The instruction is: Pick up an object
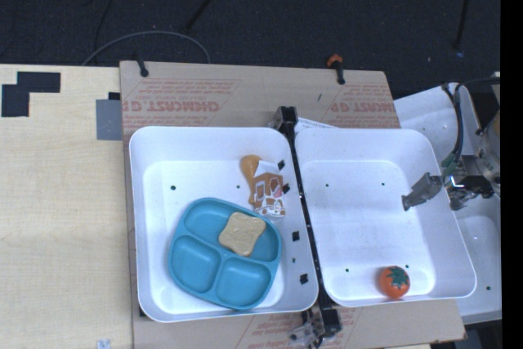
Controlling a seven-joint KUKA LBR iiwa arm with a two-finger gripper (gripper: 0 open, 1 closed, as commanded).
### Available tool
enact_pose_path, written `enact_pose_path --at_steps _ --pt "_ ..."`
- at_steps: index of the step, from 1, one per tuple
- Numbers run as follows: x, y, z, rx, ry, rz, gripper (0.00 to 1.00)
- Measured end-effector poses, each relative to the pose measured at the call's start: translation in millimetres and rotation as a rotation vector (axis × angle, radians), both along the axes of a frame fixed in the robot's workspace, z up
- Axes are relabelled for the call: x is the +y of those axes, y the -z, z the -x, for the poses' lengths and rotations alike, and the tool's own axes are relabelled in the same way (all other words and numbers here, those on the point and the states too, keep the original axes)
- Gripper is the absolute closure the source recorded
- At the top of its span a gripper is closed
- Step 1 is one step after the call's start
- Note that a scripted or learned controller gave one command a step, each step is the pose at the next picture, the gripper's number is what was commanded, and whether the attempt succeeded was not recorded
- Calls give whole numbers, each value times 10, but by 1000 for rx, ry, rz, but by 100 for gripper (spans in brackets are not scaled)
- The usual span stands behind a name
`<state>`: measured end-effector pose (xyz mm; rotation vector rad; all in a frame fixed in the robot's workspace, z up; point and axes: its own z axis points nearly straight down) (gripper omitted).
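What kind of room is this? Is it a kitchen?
Probably not a kitchen; it looks like a robot lab. A gripper reaches over two white bins on a bench. The food looks like toys: a tomato and toast on a blue plate. Cables trail across the dark floor.

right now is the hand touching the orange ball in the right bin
Apart. The camera view shows the hand at the bin's right wall, with bare white floor between it and the orange ball near the front edge.

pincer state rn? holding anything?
Pincer: cannot be told; it sits over the right bin's right edge, apart from the orange toy.
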<state>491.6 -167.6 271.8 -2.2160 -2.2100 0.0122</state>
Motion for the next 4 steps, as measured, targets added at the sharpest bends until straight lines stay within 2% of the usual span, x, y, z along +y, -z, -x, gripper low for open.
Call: enact_pose_path --at_steps 1,2,4 --pt "2 -60 -18 -11 -3 2 0" --pt "-17 489 -111 -6 -3 0 0" --pt "-9 1393 -36 -9 -3 1 0"
